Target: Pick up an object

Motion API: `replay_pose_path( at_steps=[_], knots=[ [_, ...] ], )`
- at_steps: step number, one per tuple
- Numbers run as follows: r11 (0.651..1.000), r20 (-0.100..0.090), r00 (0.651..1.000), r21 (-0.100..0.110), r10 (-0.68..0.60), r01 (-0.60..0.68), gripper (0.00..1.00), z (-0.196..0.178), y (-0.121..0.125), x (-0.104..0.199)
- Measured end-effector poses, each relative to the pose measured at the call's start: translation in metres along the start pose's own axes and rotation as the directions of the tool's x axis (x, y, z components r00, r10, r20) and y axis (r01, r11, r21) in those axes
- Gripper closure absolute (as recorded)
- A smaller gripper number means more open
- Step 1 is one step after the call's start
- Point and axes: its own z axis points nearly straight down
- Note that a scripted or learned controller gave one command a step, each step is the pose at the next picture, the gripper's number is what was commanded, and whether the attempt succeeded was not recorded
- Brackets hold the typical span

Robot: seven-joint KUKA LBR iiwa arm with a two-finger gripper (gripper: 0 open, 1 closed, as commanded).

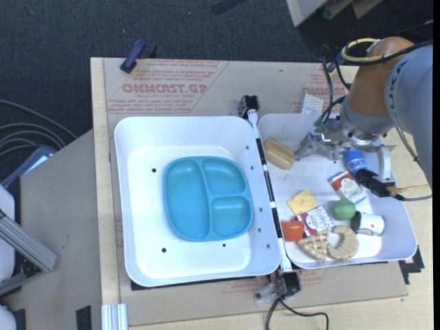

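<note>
Claw (pixel 323 141) sits low in upper part of right bin (pixel 405 243), grip state can't tell. Bread roll (pixel 279 154) just left of it, apart. Blue cap (pixel 355 162), green ball (pixel 344 209), cheese (pixel 302 202), pretzel (pixel 344 243) clustered lower right. Blue tray (pixel 207 198) centred in left bin (pixel 137 150).

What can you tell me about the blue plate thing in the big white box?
The blue tray looks like smooth plastic, light blue all over. It has rounded corners and three dips for food: one long section on its left side and two smaller ones on its right. It lies flat, right side up, turned a little askew, near the middle of the left bin. It rests on the bin's white floor, with nothing in it and nothing else touching it.
</note>
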Motion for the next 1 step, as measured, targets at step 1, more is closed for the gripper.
replay_pose_path(
  at_steps=[1],
  knots=[
    [1.0, 0.0, 1.0, -0.005, -0.001, 0.001, 0.0, -0.0011, 0.0286, 0.0495]
  ],
)
